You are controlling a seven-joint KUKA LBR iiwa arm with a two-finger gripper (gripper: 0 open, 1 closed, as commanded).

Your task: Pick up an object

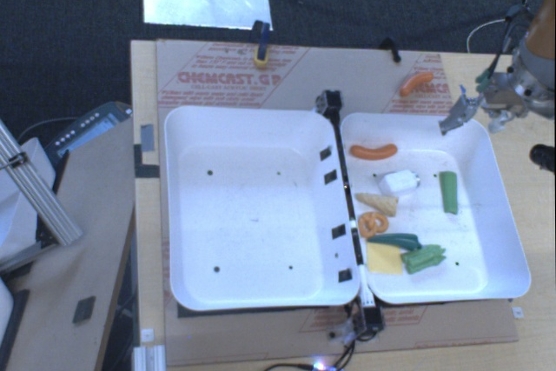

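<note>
Several small toys lie in the right bin [499, 187], among them a green stick [448, 191] just below the gripper [476, 110], whose open fingers hover empty over the bin's far rim.

Even, fairly bright overhead light washes the two shallow white plastic bins [261, 122] nearly featureless, shadows stay faint, and the whole frame looks soft and slightly grainy
</note>
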